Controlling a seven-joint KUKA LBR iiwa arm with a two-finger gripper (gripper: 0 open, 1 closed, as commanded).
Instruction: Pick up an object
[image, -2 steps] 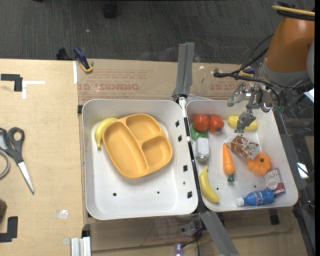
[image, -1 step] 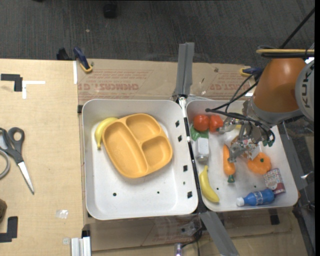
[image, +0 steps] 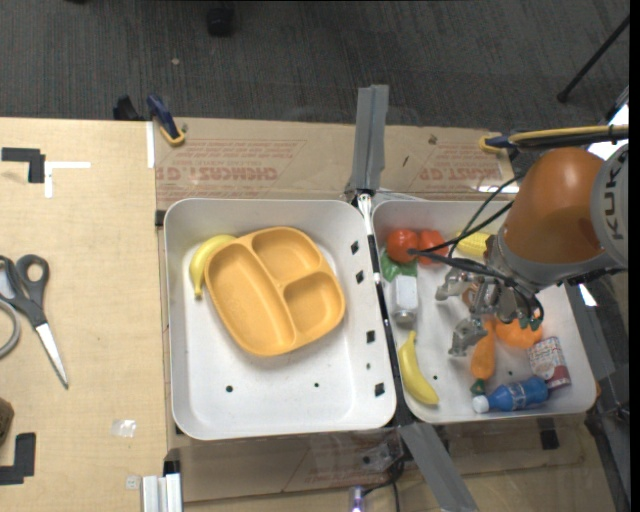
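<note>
My gripper (image: 466, 332) hangs low over the middle of the right bin (image: 440, 408), under the orange-banded wrist (image: 553, 215). Just right of and below it lies an orange carrot-like piece (image: 483, 356). An orange fruit (image: 517, 331) sits at the gripper's right, partly hidden by it. A banana (image: 415, 372) lies to its lower left, and a small white bottle (image: 405, 293) to its left. A blue bottle (image: 515, 394) and a red-and-white can (image: 549, 361) rest near the bin's front right. I see nothing between the gripper's tips.
A red tomato-like item (image: 403, 242) with a green piece (image: 392, 266) and a yellow object (image: 474, 244) lie at the right bin's back. The left bin (image: 270, 405) holds a yellow divided plate (image: 275, 290) and a banana (image: 204, 260). Scissors (image: 38, 315) lie on the bench at left.
</note>
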